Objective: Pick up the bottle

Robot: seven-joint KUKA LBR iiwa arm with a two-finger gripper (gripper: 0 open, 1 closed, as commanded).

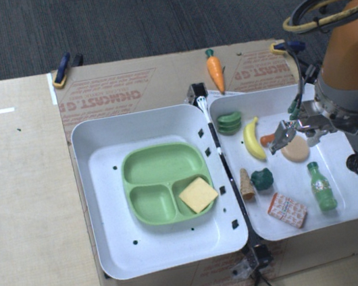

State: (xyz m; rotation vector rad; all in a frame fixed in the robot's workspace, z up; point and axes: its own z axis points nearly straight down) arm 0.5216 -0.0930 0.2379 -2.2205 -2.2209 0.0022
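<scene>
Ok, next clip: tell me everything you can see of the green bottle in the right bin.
The bottle is small, translucent green, plastic by its look, with a white cap and a pale label round its middle. It lies flat on the floor of the right bin, near the front right corner, cap pointing away from the camera. Nothing touches it: the red-and-white packet lies apart to its left, the tan disc further back. The claw hangs over the bin's middle, well clear of it.
</scene>
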